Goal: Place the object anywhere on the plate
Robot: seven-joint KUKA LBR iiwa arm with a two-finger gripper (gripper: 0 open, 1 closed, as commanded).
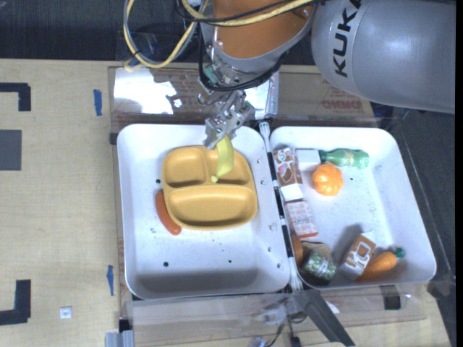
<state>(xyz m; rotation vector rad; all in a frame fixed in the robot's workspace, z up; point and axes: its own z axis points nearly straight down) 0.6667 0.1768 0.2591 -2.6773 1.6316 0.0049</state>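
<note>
Fingers (221, 131) pinching yellow banana (225, 159) top, long axis hanging down over plate (210, 204)

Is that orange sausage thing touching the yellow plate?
Touching. The camera view shows the sausage lying against the plate's left edge, with no white bin floor between them.

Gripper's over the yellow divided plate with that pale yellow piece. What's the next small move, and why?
Probably open the gripper and let go. The pale yellow banana-like piece hangs from its fingers, its lower end already on the yellow divided plate in the left white bin, so releasing should leave it on the plate.
</note>
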